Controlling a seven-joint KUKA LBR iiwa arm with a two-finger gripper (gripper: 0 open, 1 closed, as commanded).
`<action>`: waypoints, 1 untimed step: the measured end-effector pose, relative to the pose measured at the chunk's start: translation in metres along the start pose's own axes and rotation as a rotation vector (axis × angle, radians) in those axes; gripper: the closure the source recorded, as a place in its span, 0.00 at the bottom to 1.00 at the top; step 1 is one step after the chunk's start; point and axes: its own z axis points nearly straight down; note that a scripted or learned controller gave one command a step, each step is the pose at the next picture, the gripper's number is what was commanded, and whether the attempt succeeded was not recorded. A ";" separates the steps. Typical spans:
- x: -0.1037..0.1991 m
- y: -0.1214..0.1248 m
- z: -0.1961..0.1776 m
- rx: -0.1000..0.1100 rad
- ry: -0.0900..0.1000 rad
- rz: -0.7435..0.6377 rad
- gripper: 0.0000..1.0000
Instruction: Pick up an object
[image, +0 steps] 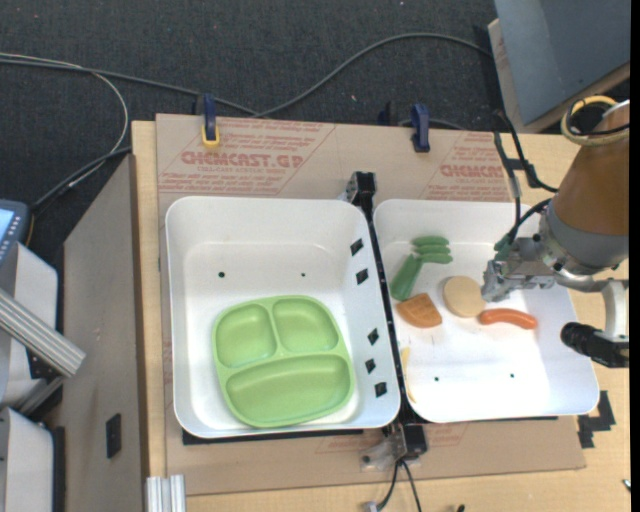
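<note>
In the right bin (500, 395) lie several toy foods: a green piece (418, 264) at the back left, an orange wedge (420, 311), a tan round piece (462, 296) and a red-orange sausage (508, 319). My gripper (500, 282) hangs low over the bin, just right of the tan round piece and just above the sausage. Nothing shows between its fingers.
The left bin (190, 300) holds a green divided plate (284, 358). A black divider (375, 300) runs between the bins. The front half of the right bin is bare white floor. Cables lie behind the bench.
</note>
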 end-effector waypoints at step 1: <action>0.006 -0.003 -0.047 0.001 0.001 -0.001 1.00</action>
